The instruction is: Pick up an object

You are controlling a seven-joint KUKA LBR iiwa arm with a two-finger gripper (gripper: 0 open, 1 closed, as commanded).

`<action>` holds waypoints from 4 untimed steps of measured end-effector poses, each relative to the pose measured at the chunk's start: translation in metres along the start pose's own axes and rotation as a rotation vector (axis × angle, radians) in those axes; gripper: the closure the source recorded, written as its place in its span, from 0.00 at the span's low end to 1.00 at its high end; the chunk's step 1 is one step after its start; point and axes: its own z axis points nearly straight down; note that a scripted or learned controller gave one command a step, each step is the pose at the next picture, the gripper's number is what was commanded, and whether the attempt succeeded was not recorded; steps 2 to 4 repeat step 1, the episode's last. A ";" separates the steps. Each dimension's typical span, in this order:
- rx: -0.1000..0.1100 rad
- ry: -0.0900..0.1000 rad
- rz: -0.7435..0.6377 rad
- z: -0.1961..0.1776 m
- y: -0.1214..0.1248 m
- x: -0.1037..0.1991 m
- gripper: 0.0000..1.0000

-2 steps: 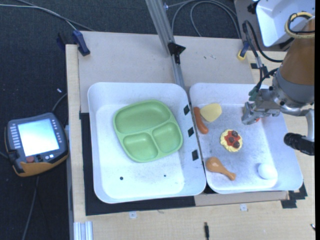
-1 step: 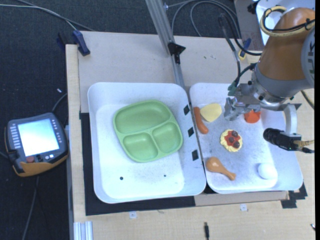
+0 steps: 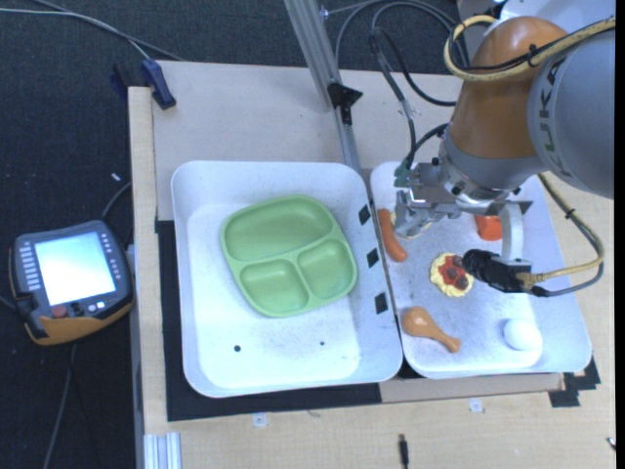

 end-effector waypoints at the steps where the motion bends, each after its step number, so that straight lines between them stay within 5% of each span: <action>1: -0.003 -0.001 -0.001 0.008 0.008 0.061 1.00; 4: -0.003 -0.001 -0.001 0.008 0.008 0.061 1.00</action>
